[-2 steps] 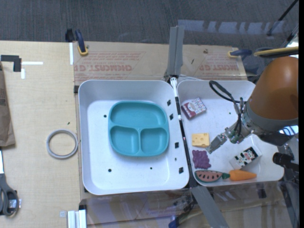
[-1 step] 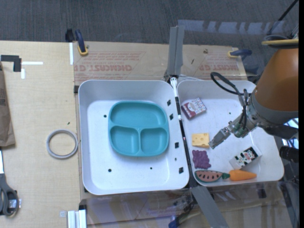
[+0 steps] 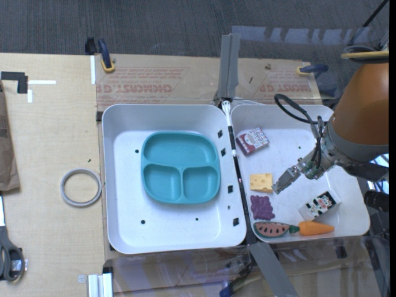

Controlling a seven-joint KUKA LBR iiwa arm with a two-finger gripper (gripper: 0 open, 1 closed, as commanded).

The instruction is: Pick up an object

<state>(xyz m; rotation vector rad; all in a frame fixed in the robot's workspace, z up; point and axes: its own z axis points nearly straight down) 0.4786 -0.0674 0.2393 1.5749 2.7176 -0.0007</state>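
A pale wooden bench (image 3: 49, 135) fills the left side, with dark grey carpet (image 3: 185, 11) beyond its far edge. A brown cardboard sheet (image 3: 161, 79) lies under the far rims of the 2 bins, printed with red lettering that is upside down and too faint to read. On the bench sit a grey ring of tape (image 3: 81, 187), the edge of a brown paper bag (image 3: 7, 141) and scissors (image 3: 11, 260) at the lower left corner.

The left bin (image 3: 117, 228) holds a teal plate (image 3: 181, 167) with 3 compartments, lying flat near its middle.

The right bin (image 3: 352, 228) holds the small things: a red and white packet (image 3: 252, 140) near the far left, its printing too small to read; a yellow cheese wedge (image 3: 261, 182) below it; purple grapes (image 3: 263, 208) just beneath the cheese; a watermelon slice (image 3: 271, 229) and a carrot (image 3: 316, 229) along the near rim; and a black and white carton (image 3: 319, 204) just above the carrot.

The arm reaches in from the right, and the gripper (image 3: 283, 184) hangs just right of the cheese wedge, tilted down toward it. Whether it is released or clenched I cannot tell, and nothing is visibly held.
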